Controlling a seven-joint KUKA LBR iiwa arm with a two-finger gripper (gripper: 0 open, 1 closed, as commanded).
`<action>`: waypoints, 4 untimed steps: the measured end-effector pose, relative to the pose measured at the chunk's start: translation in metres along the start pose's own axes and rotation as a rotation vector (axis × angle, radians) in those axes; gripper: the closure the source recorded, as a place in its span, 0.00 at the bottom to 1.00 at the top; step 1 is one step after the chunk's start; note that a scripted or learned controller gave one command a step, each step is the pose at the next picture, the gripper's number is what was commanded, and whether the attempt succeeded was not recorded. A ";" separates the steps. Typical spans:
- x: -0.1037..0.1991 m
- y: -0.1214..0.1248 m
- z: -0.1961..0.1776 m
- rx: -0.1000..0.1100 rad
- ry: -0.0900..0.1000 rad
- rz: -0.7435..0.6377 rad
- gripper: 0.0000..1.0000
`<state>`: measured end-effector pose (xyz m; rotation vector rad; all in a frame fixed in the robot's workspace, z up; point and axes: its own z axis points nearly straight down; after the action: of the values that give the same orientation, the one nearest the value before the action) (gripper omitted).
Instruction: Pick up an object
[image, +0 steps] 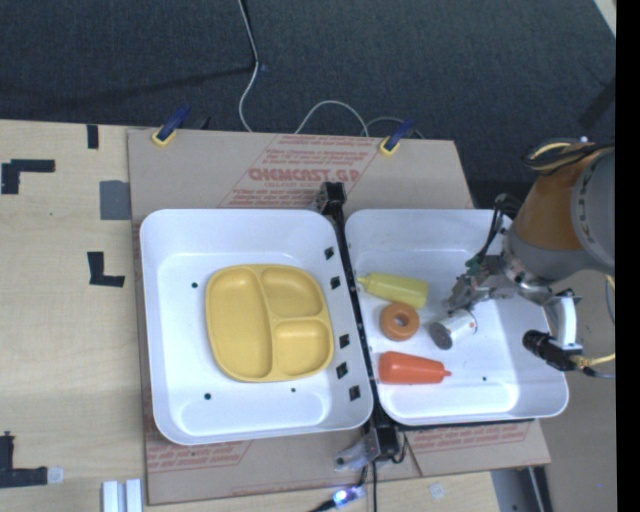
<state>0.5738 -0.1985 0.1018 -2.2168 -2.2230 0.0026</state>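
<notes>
The right bin (500, 400) holds a yellow oblong piece (396, 289), an orange ring (400, 321), a red-orange carrot-shaped piece (410, 369) and a small grey-white cylinder (453, 329). My gripper (470, 291) reaches in from the right and hangs low over the bin's middle, just above and to the right of the cylinder. I cannot tell whether it touches the cylinder. The ring and the yellow piece lie to its left, apart from it.
A yellow divided plate (268, 322) lies in the left bin (170, 240). A black hinge strip (345, 300) runs between the bins. The arm's grey and orange body (560, 215) overhangs the right bin's far right corner. Cardboard (300, 165) lies under both bins.
</notes>
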 end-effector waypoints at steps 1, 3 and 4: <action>0.004 0.006 -0.044 -0.006 -0.001 0.001 1.00; 0.016 0.021 -0.153 -0.008 -0.002 0.000 1.00; 0.016 0.022 -0.181 -0.005 -0.001 0.001 1.00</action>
<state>0.5963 -0.1823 0.2828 -2.2207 -2.2249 -0.0018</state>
